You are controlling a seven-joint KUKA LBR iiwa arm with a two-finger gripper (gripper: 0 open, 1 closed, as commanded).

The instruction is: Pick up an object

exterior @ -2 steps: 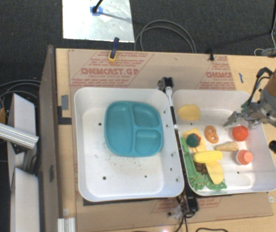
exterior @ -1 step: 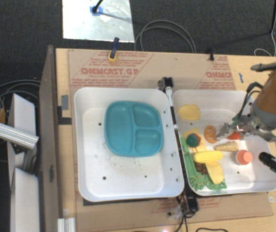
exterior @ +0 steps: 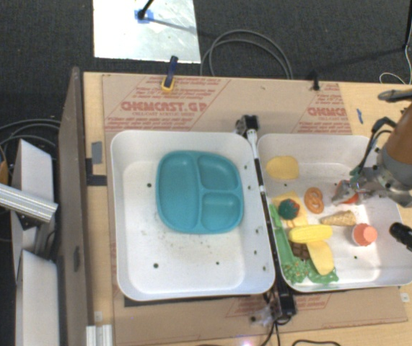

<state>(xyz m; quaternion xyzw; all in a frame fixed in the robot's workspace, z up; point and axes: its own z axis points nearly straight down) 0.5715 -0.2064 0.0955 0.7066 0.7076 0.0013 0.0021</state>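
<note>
Over the right bin (exterior: 397,271), the gripper (exterior: 348,192) hangs low among toy foods near a cone (exterior: 340,219), finger state unclear, nothing visibly picked yet.

Red "CHEMCAST GP" print repeats on the cardboard sheet (exterior: 191,96) under both bins.

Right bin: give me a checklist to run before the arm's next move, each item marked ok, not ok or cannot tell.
1. Objects available in the right bin: ok, several lie there.
2. Tool over the right bin: ok, beside the cone.
3. Something between the tool's tips: cannot tell.
4. Objects spaced for a clean pick: not ok, banana and green ball crowd together.
5. Orange cup standing apart: ok.
6. Teal plate in the left bin, out of the way: ok.
</note>
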